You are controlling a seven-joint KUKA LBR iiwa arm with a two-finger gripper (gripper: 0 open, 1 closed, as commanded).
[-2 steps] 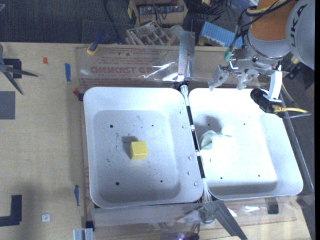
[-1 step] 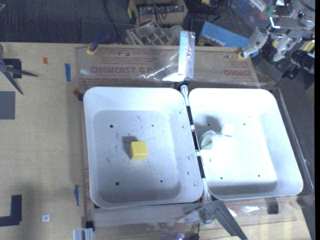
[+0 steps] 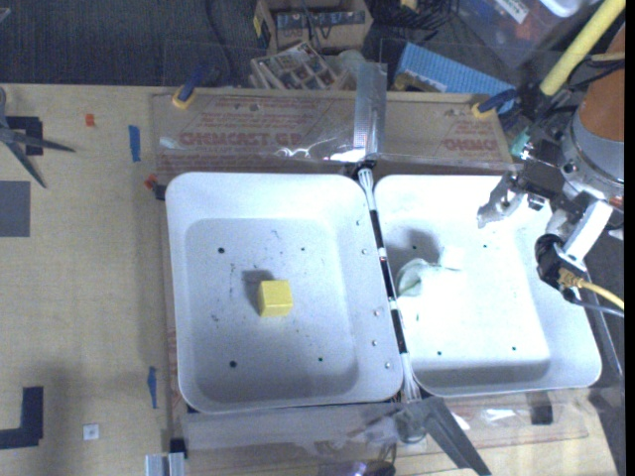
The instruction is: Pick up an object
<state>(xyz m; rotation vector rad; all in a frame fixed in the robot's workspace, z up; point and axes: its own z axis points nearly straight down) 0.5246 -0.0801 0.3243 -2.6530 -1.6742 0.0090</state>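
A small yellow block lies in the middle of the left bin. A pale, whitish-green soft object rests in the right bin, close to its left wall. My gripper hangs over the upper right part of the right bin, well to the right of the pale object and apart from it. It is open, its fingers spread, and nothing sits between them.
The grey arm with its orange band comes in from the upper right. A yellow-tipped cable trails by the right bin's edge. A metal divider separates the bins. Boxes and clutter stand behind the bench.
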